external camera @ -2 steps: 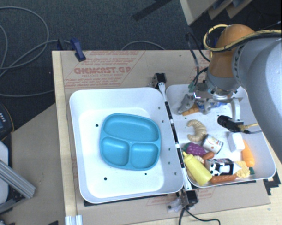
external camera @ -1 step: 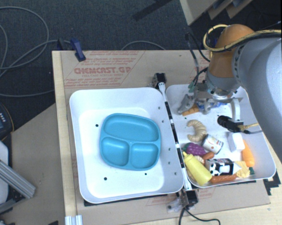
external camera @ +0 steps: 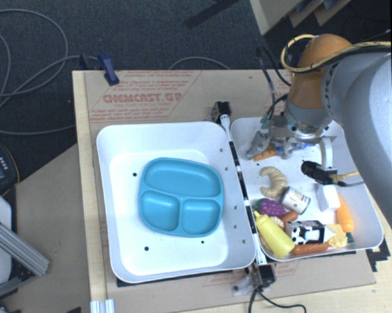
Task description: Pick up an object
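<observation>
1. No single object is assigned, so the likeliest candidate is the tan croissant-shaped piece (external camera: 274,177). It lies flat on the floor of the right bin (external camera: 245,131), just beside the tool (external camera: 274,145) on its near-rim side, with bare white around most of it.
2. A small orange scrap (external camera: 266,156) sits closer still, almost under the tool. It is too small for you to identify or to say whether it is touched.
3. The tool hangs low over the far end of that bin. You cannot tell whether it is apart or together, and nothing shows between its tips, so treat it as carrying nothing.
4. Farther from the tool, toward the near rim, the toys crowd together. A silver can (external camera: 295,199), a purple piece (external camera: 271,208), a yellow bottle (external camera: 274,233) and a carrot (external camera: 344,217) are touching or overlapping. That is probably why the loose croissant is the easier pick.
5. Well away from the tool, across the divider, the left bin (external camera: 119,155) holds a blue divided plate (external camera: 181,196) lying flat in its middle.
6. Both bins rest side by side on the table (external camera: 155,90), so the arm can reach either one.
</observation>
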Robot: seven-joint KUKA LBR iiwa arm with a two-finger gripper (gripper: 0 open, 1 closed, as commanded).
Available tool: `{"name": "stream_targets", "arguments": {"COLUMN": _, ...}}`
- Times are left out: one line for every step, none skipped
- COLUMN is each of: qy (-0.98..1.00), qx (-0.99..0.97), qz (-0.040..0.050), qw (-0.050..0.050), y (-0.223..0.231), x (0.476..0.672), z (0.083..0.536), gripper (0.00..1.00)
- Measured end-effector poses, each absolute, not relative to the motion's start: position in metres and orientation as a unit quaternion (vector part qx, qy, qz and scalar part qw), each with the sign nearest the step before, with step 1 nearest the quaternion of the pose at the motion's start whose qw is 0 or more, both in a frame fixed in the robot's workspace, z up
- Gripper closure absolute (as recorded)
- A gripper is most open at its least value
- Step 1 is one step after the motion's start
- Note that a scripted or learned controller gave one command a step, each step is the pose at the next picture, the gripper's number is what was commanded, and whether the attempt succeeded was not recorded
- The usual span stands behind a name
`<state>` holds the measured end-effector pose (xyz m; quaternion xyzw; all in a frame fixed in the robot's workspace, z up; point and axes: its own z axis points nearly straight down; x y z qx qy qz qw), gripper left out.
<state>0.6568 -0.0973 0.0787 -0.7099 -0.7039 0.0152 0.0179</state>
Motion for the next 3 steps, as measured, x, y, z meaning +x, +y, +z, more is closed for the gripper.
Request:
{"name": "stream_targets", "arguments": {"qy": -0.704, "qx": -0.710, "qz": 0.0128, "qw": 0.021, "y": -0.1012, "x": 0.6571, "z": 0.0789, "gripper": 0.00}}
{"name": "stream_targets", "arguments": {"qy": -0.704, "qx": -0.710, "qz": 0.0151, "qw": 0.018, "y": -0.0982, "x": 0.6568, "z": 0.0786, "gripper": 0.00}}
{"name": "stream_targets", "arguments": {"qy": -0.704, "qx": -0.710, "qz": 0.0153, "qw": 0.018, "y": -0.0981, "x": 0.6568, "z": 0.0786, "gripper": 0.00}}
